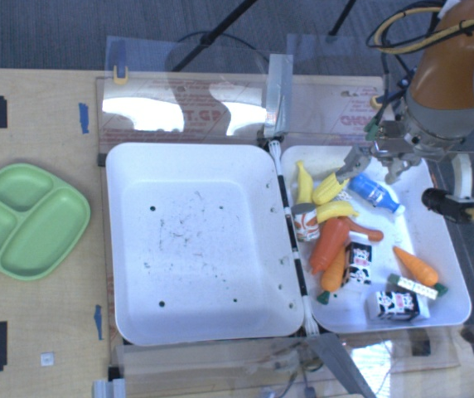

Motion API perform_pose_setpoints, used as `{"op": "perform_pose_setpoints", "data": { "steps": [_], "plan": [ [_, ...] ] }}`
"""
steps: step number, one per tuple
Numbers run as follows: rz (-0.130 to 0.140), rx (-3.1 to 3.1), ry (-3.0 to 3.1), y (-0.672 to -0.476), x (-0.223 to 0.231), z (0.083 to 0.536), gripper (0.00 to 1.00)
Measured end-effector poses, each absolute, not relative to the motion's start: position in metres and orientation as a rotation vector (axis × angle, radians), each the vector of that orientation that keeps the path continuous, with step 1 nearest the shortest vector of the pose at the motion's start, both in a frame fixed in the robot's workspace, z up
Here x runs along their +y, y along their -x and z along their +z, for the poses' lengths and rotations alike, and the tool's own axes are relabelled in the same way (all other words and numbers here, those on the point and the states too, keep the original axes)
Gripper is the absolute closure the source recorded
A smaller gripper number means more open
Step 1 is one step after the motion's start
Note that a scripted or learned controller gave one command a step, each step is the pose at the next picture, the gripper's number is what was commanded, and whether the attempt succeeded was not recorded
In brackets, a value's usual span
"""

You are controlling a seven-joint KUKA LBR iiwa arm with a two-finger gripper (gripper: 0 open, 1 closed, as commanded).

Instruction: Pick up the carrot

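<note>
The carrot (417, 265), small and orange with a green stub at its lower right end, lies in the right bin (457, 305) near the right wall. My gripper (377, 167) hangs over the back of that bin, up and to the left of the carrot and well apart from it. Its two fingers (353, 164) are spread open with nothing between them. A blue bottle (375, 193) lies just below the fingertips.
Left of the carrot lie a larger orange vegetable (328, 243), yellow bananas (324, 191) and a black-and-white carton (359, 262). Another carton (397, 304) sits in front of the carrot. The left bin (195, 239) and a green divided plate (26, 220) stand to the left.
</note>
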State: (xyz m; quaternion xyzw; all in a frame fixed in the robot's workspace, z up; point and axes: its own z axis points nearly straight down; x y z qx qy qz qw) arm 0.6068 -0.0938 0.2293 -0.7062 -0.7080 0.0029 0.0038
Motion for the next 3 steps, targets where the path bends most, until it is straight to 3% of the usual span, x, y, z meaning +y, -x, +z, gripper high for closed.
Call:
{"op": "perform_pose_setpoints", "data": {
  "steps": [1, 2, 3],
  "plan": [
    [0.006, -2.467, 1.932, -0.583, -0.120, 0.243, 0.00],
    [0.005, -2.488, 1.907, -0.511, -0.150, 0.183, 0.00],
    [-0.004, -2.314, 2.110, -0.499, -0.207, 0.094, 0.00]
  ]
}}
